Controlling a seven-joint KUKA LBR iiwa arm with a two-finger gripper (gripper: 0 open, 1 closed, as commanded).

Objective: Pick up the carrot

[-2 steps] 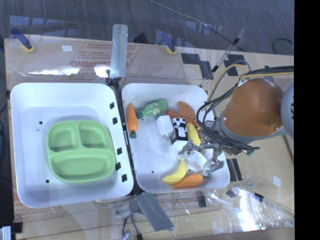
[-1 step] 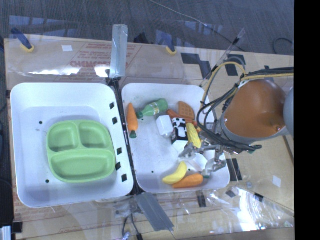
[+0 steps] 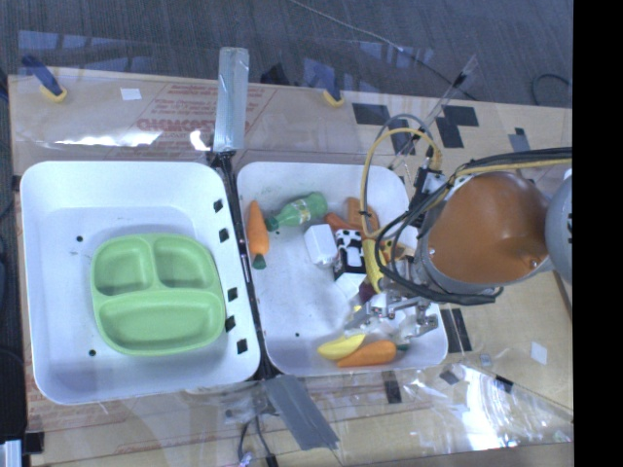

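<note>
The left shallow white plastic bin (image 3: 49,261) holds a light green three-compartment plate (image 3: 156,293), lying flat near its middle. The right white bin (image 3: 292,353), in the centre of the frame, holds the rest. An orange carrot with a dark green stub end (image 3: 257,233) lies along its left wall, near the divider. Just right of it a green plastic bottle (image 3: 297,210) lies tilted. A white block (image 3: 320,243) and a black-and-white patterned box (image 3: 349,253) sit near the middle. At the lower edge a yellow banana-shaped toy (image 3: 341,346) touches a second orange carrot-like piece (image 3: 373,354). The metal gripper (image 3: 394,311) hangs just above those two; whether its fingers grip anything cannot be told.
</note>
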